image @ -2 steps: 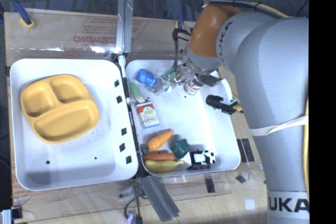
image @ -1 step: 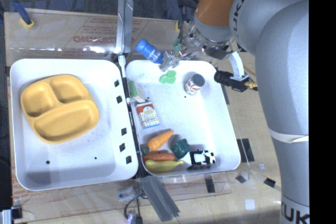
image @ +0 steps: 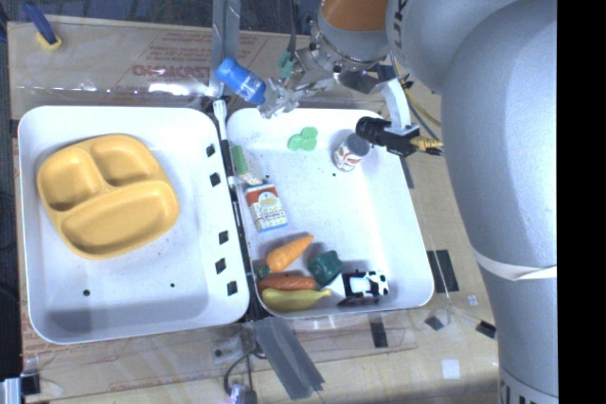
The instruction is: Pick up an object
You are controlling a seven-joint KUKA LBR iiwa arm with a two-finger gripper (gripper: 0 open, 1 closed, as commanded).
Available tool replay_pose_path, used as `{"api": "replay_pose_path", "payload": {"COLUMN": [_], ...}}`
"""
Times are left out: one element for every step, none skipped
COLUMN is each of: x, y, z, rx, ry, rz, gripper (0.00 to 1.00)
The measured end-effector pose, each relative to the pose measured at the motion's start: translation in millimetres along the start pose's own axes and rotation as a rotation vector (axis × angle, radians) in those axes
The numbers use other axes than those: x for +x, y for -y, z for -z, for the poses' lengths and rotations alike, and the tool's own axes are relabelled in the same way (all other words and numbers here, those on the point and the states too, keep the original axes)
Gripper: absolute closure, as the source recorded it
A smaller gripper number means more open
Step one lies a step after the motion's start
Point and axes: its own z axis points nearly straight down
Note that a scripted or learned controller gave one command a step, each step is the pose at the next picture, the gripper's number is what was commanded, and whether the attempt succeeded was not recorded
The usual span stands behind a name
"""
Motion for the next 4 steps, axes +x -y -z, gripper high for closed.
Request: {"api": "replay_pose_path", "payload": {"x": [0.0, -49.7, -43.1, -44.7], "y": [0.0, 50.6, 86.3, 84.8], "z": [0.0, -83.5, -156.2, -146.5], "rx": [0.000, 0.003, -0.007, -0.008], "ry": [0.000, -0.002, 0.001, 0.003], "rz": [0.000, 0.044, -0.017, -0.013], "gripper": [0.00, 0.00, 0.00, 1.00]}}
